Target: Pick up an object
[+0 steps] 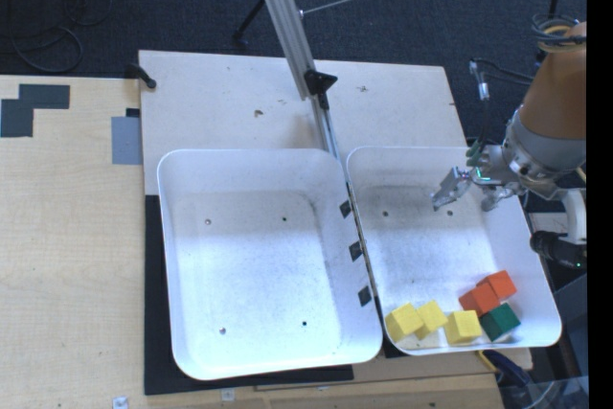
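Observation:
Several small blocks lie along the near edge of the right bin [383, 170]: three yellow blocks [433, 319], an orange block [488, 290] and a green block [499, 321]. My gripper [469, 191] hangs over the far right part of that bin, well behind the blocks. Its fingers [446, 192] are spread apart with nothing between them.
The left bin [182, 206] sits beside the right one, with black clips on the shared rim [351, 235]. A slanted metal rail [287, 24] rises behind the bins. Wooden tabletop lies to the left.

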You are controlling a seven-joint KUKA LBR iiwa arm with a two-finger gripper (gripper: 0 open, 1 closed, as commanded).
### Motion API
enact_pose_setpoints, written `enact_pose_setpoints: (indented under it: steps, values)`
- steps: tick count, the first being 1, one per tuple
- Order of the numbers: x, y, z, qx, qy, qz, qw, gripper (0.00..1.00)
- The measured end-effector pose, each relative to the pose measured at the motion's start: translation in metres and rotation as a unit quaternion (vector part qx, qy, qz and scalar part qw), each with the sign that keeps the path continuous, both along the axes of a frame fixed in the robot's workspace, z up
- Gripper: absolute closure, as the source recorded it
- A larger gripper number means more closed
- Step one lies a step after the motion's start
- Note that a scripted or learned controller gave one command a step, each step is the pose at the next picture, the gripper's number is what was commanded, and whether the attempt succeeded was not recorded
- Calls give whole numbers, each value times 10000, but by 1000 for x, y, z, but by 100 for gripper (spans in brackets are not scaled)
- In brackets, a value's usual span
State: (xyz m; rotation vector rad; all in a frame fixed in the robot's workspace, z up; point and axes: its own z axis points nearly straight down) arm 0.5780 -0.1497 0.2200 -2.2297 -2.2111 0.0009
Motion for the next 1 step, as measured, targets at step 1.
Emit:
enact_pose_setpoints:
  steps: [1]
  values:
    - [47, -20, -131, -5, -7, 55, 10000, 0]
